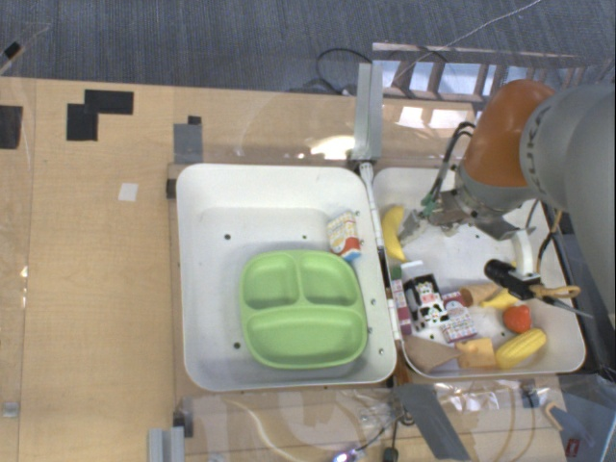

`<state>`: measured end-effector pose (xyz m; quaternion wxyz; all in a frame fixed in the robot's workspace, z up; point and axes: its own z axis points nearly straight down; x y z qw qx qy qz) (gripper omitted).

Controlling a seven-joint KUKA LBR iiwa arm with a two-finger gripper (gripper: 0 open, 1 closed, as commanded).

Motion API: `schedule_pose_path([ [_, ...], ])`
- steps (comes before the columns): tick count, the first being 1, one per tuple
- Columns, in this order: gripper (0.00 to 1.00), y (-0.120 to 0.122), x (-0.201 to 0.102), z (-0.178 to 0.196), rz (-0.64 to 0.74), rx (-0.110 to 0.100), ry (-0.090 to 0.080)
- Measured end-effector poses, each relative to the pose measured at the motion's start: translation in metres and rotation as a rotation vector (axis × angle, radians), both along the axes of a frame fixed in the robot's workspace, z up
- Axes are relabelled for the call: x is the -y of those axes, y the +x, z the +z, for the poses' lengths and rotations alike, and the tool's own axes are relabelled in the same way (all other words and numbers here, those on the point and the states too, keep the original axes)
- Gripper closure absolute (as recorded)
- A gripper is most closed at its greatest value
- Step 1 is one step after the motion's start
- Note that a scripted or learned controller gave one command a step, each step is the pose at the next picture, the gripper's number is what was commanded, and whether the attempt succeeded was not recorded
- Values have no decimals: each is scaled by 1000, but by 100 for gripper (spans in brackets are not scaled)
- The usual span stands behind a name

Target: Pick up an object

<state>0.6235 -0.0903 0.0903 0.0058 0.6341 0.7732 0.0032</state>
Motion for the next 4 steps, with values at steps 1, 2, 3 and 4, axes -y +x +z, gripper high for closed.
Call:
schedule_pose_path([
  [1,0,-64,10,1,34,1,1],
  [2,0,-80,0,2,-63,-5,4],
  [3,0,-130,25,1,78,9,-1],
  [4,0,-107,49,0,-186,1,6],
])
